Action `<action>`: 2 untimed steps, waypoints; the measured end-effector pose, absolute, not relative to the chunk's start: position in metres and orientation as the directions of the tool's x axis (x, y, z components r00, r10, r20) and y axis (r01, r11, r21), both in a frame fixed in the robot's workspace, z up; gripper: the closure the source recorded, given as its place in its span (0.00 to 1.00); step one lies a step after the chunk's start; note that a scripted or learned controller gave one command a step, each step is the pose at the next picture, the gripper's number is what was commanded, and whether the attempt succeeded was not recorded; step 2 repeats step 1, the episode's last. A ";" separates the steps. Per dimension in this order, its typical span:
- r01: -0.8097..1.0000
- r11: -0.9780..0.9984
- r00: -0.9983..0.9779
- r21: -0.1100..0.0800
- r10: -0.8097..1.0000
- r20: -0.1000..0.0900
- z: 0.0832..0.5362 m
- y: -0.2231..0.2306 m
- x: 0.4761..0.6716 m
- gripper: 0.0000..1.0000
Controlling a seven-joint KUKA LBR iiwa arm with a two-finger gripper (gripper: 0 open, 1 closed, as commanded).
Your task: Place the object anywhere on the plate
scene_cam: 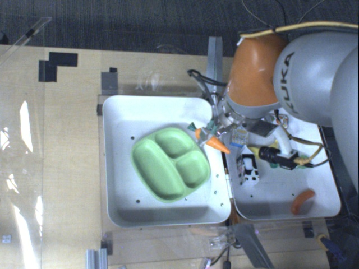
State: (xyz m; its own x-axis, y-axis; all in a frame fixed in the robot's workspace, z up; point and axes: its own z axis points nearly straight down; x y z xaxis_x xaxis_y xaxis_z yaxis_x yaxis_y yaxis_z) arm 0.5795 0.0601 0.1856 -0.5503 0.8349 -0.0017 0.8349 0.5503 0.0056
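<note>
gripper: the gripper (215,129) sits low over the seam between the two bins, at the plate's right rim; wiring crowds it, so i cannot tell how wide it stands or whether it grips anything.
carrot: a small orange toy carrot (217,144) with a green top, right under the gripper, at the right edge of the left bin (120,150), just beside the plate and not yet on it.
plate: green plate (168,164), three hollows, lying at a slant in the left bin.
handling: the carrot looks light and stiff, likely smooth plastic; the taper could slip, so the thick end near the green top seems the best hold.
right bin: the right bin (280,206) holds a black-and-white toy (247,170) and a red-orange piece (303,201), well apart.
risk: a loose hold may drop the carrot on the bin wall.
</note>
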 end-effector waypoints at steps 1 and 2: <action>0.835 0.550 -0.550 0.006 0.835 -0.002 0.186 0.060 0.579 0.00; 0.835 0.550 -0.550 0.006 0.835 -0.002 0.186 0.060 0.579 0.00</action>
